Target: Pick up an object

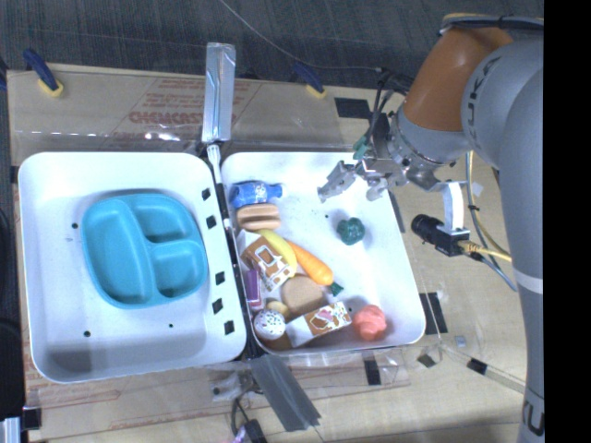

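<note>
The small dark green ball (350, 230) lay by itself on the bare white floor of the right bin (392, 275), toward its far right side, and I judged it the likeliest thing for me to take, since nothing touched it on any side. It was round, so it had no long axis to line up with; any turn of my wrist would have served. My pincer (351, 181) hung above the upper part of that same bin, and the ball sat just below it in the view, nearer the camera and almost straight under my fingertips, only a touch off to one side. My two fingers stood spread apart with nothing between them, one reaching left toward the middle of the bin, the other closer to my wrist. So the move I reckoned on was short: a small slide toward the near rim, then straight down. The rest of the goods were heaped along the bin's left wall, well apart from the ball: a blue wrapped thing (247, 193) at the top, a hot dog bun (259, 216) under it, an orange carrot (309, 264) slanting down to the right, and a pink lump (369, 322) in the near right corner. In the left bin (42, 247) lay a blue divided tray (146, 247), far from my work
</note>
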You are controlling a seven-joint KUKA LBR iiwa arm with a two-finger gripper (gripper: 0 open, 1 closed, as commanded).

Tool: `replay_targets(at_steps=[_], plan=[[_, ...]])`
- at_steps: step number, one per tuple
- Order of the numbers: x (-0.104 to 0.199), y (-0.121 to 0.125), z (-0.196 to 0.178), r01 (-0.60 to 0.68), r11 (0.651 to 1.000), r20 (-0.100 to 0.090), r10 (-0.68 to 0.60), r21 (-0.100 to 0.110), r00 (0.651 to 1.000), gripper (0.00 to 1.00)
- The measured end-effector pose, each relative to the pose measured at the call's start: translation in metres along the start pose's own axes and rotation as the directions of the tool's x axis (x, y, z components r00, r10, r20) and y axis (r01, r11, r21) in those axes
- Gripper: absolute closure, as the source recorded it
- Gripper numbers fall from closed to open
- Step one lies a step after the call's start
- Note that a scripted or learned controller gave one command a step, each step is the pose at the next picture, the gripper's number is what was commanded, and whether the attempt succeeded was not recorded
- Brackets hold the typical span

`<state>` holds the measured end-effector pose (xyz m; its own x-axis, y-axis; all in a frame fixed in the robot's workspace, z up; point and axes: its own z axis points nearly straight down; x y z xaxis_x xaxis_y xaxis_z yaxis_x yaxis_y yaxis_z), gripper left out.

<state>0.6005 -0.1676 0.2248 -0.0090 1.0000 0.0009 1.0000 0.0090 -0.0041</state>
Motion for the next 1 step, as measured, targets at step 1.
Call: replay_targets(at_steps=[1], plan=[[0.0,0.0,0.0,0.0,1.0,0.0,0.0,0.0,1.0,0.0]])
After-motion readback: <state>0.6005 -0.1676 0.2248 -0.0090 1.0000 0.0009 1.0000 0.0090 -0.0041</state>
